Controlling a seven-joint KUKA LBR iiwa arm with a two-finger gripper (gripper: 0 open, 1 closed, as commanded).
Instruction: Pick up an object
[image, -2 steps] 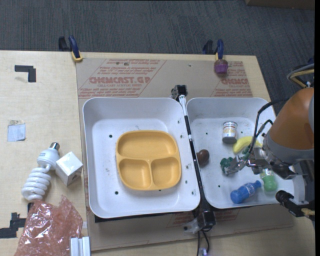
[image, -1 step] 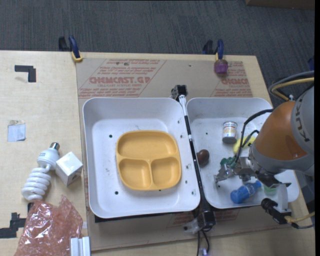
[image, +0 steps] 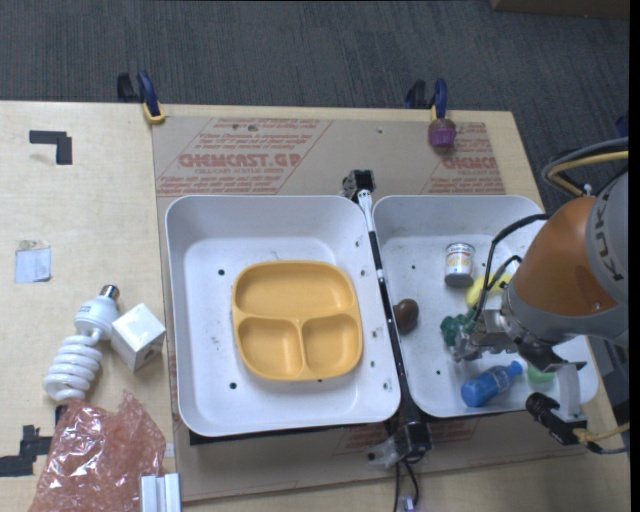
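Blue bottle axis: I see the blue bottle (image: 491, 384) lying on its side, long axis running from lower left up to the right, cap end toward the upper right.
Blue bottle look: bright blue plastic, short and rounded; a green item (image: 540, 376) sits just beside its upper-right end.
Blue bottle place: on the floor of the right bin (image: 420, 232), near its front edge, just below the gripper.
Gripper: the gripper (image: 470, 338) hangs low inside the right bin, above the bottle's left end; from my feed I cannot tell whether the claw is released or clenched.
Right bin contents: a small jar (image: 459, 261) with a white lid, a brown rounded object (image: 406, 314), a dark green thing (image: 453, 326) next to the gripper, something yellow (image: 477, 295) partly behind the arm.
Left bin: the left bin (image: 200, 330) holds a yellow divided tray (image: 297, 319) with three compartments, lying flat near its middle.
Bench outside: a spiral light bulb (image: 80, 352) and a white cube (image: 138, 336) lie left of the bins.
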